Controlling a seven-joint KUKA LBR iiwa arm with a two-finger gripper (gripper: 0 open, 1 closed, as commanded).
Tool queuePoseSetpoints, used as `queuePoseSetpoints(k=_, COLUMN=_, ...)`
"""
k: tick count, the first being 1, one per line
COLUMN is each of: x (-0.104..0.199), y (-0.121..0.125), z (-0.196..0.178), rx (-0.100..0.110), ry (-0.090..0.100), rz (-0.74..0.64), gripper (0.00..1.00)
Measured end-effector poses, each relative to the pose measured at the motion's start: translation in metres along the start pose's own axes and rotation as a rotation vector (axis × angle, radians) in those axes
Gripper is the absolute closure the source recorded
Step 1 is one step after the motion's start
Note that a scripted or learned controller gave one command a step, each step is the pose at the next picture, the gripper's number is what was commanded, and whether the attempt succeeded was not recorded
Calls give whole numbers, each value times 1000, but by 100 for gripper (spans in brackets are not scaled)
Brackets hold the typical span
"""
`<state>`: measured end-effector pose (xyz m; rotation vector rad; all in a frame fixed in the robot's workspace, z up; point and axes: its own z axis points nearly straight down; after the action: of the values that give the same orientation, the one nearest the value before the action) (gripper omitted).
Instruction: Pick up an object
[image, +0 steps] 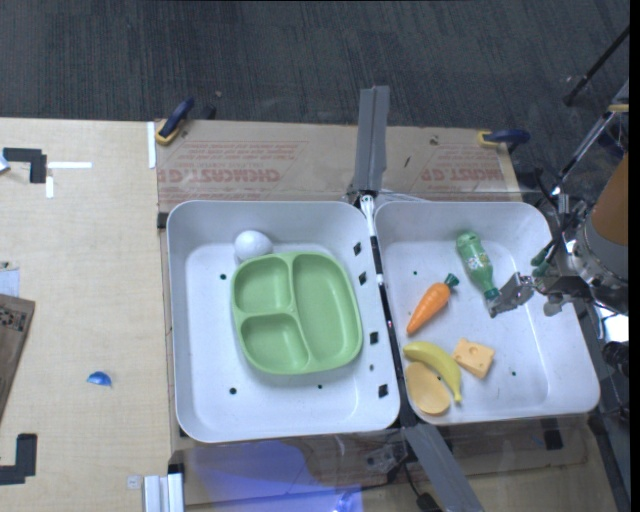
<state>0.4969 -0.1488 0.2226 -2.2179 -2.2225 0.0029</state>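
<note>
Gripper (512, 293) of mine hangs over the right bin (560, 400), whether clenched or released I can't tell. Green bottle (475, 262) sits at ten o'clock from it, carrot (430, 305) at nine.

Both white bins (190, 330) looked like smooth moulded plastic with a soft sheen. The green divided plate (297, 312) in the left one was matt plastic, and the white ball (252, 243) at its eleven o'clock was glossy. In the right bin, the green bottle (475, 262), carrot (429, 306), banana (438, 363) and cheese wedge (474, 357) seemed smooth toy plastic. The counter (75, 280) showed pale matt wood, with printed brown cardboard (260, 160) at twelve o'clock. The claw (515, 293) appeared dull grey metal.
</note>
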Motion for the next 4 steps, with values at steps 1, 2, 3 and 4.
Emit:
queuePoseSetpoints(k=1, x=0, y=1, z=-8, rx=2, ry=0, rz=1, gripper=100)
queuePoseSetpoints(k=2, x=25, y=41, z=96, rx=2, ry=0, rz=95, gripper=100)
queuePoseSetpoints(k=3, x=25, y=41, z=96, rx=1, ry=0, rz=96, gripper=0)
queuePoseSetpoints(k=4, x=36, y=105, z=131, rx=-1, ry=0, rz=63, gripper=0)
